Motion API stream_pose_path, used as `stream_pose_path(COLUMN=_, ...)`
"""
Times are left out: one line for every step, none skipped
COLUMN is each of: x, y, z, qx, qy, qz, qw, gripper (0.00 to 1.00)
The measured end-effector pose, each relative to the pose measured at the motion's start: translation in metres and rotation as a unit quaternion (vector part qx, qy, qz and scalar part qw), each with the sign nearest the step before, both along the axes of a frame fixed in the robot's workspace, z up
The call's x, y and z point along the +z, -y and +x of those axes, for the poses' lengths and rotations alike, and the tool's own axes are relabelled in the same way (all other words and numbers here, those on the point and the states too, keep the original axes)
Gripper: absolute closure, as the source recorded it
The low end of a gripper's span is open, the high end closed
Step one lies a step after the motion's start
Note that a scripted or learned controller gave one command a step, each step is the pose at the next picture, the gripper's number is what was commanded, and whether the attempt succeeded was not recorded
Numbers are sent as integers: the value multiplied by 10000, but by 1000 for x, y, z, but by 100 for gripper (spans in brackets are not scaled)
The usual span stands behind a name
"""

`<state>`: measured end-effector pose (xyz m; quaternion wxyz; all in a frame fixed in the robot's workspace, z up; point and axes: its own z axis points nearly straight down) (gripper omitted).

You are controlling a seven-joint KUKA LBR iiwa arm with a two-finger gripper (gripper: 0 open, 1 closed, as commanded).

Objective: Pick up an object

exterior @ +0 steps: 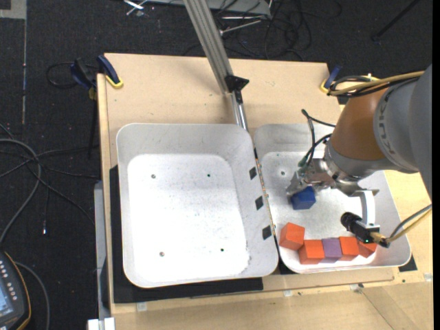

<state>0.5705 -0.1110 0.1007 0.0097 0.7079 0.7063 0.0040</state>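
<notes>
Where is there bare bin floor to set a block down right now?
The left bin offers open floor from wall to wall. In the right bin, a small patch lies between the divider and the blue block. Its near edge is crowded by the orange blocks and purple block, with the gripper above.

Single fixed camera, mounted above the bench (179,81), looking down at a slant. Far bench edge sits toward the top of the frame, near edge toward the bottom. Distance is moderate: both white bins fit whole, left bin (130,143) and right bin (275,139) side by side, with dark floor (48,33) and loose cables visible beyond the bench on the left and top. A metal pole (210,36) runs from the top of the frame down toward the bins. The arm (385,126) enters from the right side of the frame, over the right bin.
</notes>
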Motion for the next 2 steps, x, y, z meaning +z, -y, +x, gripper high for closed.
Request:
stream_pose_path(x=99, y=-81, z=-7, qx=53, qy=-61, qz=48, qw=10000, gripper=100)
stream_pose_path(x=94, y=-137, z=43, qx=54, qy=-82, qz=52, qw=9999, gripper=100)
